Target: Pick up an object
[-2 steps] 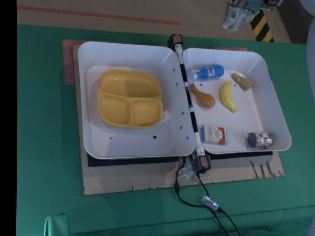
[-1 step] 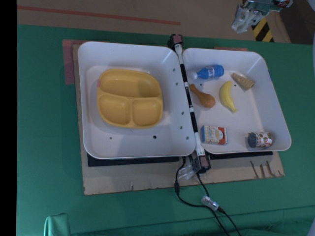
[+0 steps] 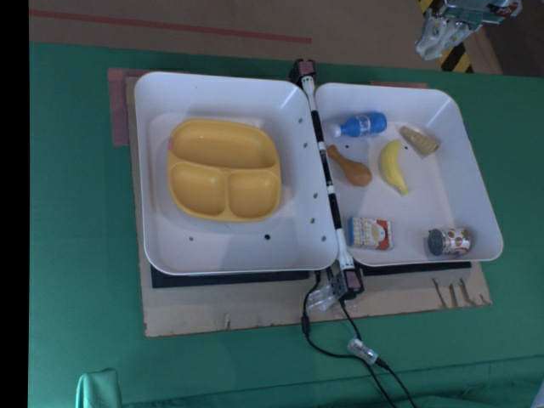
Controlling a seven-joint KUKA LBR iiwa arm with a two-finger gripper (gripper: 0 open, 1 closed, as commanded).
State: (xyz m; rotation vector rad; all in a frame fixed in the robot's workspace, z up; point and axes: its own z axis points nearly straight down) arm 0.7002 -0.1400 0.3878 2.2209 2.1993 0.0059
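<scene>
Hanging at two o'clock beyond the bins, the tool (image 3: 442,32) shows no grip I can tell. Banana (image 3: 392,166) lies beside the drumstick (image 3: 350,167).

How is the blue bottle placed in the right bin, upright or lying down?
Lying down. The blue bottle rests on its side on the floor of the right bin, with its white cap end pointing toward the divider.

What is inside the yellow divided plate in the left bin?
The yellow plate shows three bare compartments with nothing in them. It rests on the left bin floor; whatever lies beneath the plate is covered.
</scene>
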